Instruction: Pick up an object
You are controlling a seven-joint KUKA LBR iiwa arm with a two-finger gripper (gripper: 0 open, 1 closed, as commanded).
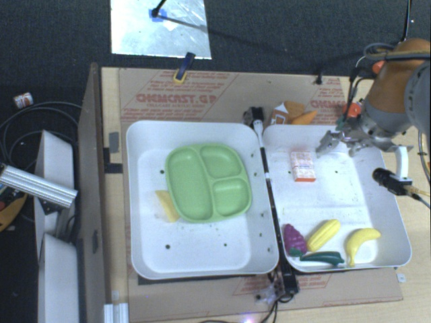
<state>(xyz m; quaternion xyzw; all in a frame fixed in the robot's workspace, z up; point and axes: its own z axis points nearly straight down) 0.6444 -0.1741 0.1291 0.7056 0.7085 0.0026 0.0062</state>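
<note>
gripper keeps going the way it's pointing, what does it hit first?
Most likely the small white and orange box. The gripper points left and down into the right bin, and the box lies just beyond the fingertips. Height above the floor is unclear, so it may pass over.

You see a cardboard-covered surface point(202, 89) under two white bins: a left bin point(145, 180) and a right bin point(337, 194). Beyond it, a shiny foil sheet point(158, 19) lies on dark floor. At left, black cables point(34, 147) loop above a metal bar point(37, 186).
</note>
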